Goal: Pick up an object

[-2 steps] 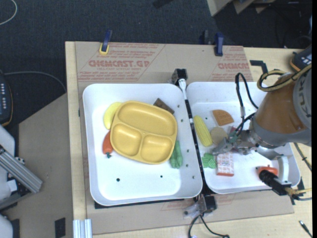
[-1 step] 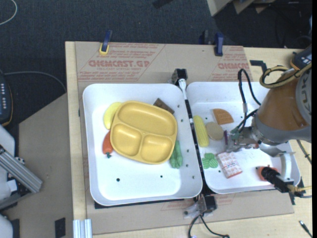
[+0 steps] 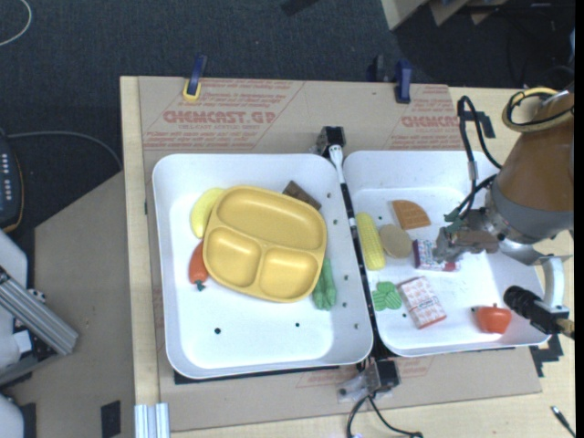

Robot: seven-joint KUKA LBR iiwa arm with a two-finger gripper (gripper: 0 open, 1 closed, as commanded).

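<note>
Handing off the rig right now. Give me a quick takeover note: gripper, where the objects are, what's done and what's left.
Gripper: low in the right bin, over a small purple item; nothing visibly held.
Right bin: corn, orange slice, tan disc, green piece, red-and-white packet, tomato.
Left bin: yellow divided tray covering several toys.
Done: approach only. Left: grasp and lift one object.

From my remote seat, the arm at three o'clock reads as a fat rounded orange band over a smooth grey wrist section. A black cable loops off it toward twelve, and a yellowish cable ring sits at its top. The gripper is a dark brownish metal cluster, its detail too blurred to resolve.
</note>
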